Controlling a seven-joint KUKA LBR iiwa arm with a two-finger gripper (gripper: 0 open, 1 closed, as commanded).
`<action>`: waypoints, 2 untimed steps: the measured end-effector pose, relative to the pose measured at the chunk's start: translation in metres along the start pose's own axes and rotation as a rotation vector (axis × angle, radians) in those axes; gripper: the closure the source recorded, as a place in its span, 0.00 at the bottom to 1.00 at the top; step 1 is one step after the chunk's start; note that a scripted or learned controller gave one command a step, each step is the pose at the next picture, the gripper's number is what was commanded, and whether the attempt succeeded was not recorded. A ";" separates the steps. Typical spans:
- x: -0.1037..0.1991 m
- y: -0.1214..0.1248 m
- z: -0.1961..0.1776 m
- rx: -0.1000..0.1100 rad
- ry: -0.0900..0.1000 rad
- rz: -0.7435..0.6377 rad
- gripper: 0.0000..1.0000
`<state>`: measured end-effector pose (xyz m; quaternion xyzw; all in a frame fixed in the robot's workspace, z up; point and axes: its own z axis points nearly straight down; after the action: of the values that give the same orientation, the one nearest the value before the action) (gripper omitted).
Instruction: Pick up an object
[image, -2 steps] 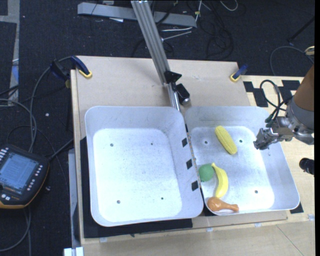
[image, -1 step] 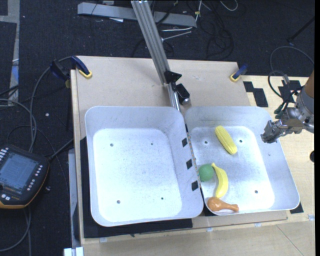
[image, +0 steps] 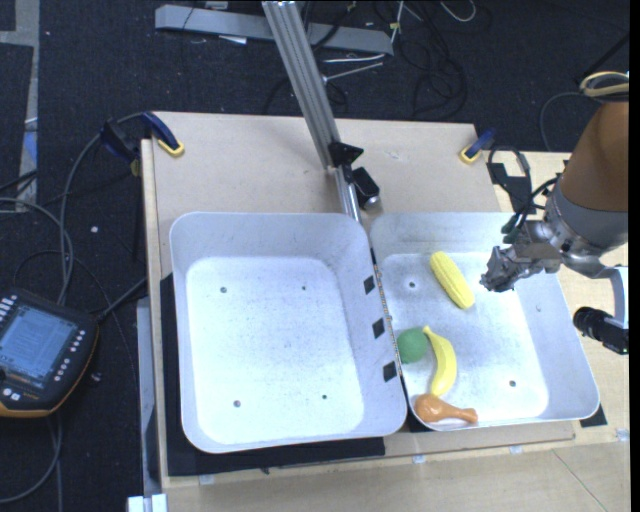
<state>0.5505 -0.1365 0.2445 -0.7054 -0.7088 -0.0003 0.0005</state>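
Observation:
The right bin (image: 545, 330) holds a yellow corn cob (image: 452, 279) near its back, a yellow banana (image: 442, 362) in the front left part, a green round object (image: 411, 346) touching the banana's left side, and an orange drumstick-shaped toy (image: 444, 410) at the front edge. My gripper (image: 497, 277) hangs over the right bin, just right of the corn cob and a small gap from it. It looks dark and small here, and nothing shows between its fingertips.
The left bin (image: 200, 330) sits beside the right one, their rims meeting in the middle. A slanted metal pole (image: 315, 90) rises from behind the bins. Clamps sit at the bench's back corners. A handheld pendant (image: 35, 350) lies off the bench to the left.

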 end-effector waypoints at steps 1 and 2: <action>0.047 0.002 -0.007 -0.001 0.000 0.001 1.00; 0.098 0.009 -0.010 0.000 0.000 0.000 1.00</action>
<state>0.5586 -0.0387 0.2548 -0.7056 -0.7086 -0.0004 0.0004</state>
